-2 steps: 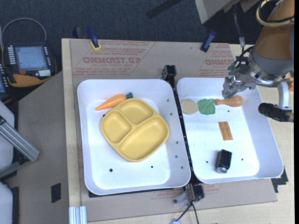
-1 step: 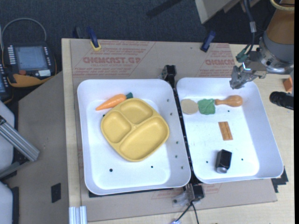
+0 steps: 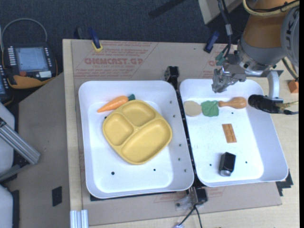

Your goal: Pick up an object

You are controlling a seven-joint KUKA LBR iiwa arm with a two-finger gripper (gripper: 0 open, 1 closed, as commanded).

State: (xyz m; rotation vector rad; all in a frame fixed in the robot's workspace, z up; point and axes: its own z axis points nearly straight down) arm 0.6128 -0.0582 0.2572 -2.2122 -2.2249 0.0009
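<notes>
In the right bin (image 3: pixel 266 170) lie a wooden spoon-like piece with a tan round end (image 3: pixel 193 108) and wooden handle (image 3: pixel 232 102), a green lump (image 3: pixel 210 108) on it, a small orange-brown block (image 3: pixel 229 133) and a black box-shaped object (image 3: pixel 227 164). My gripper (image 3: pixel 219 86) hangs over the far edge of the right bin, just above and behind the green lump. Nothing shows between its fingertips. The left bin (image 3: pixel 90 141) holds a yellow divided plate (image 3: pixel 137 131) and an orange carrot (image 3: pixel 113 103) at the plate's far left.
A black clamp (image 3: pixel 171 73) sits at the far seam between the bins. A black cylinder (image 3: pixel 264 103) on the arm's side overhangs the right bin's right edge. A handheld controller (image 3: pixel 29 63) rests off the bench at far left.
</notes>
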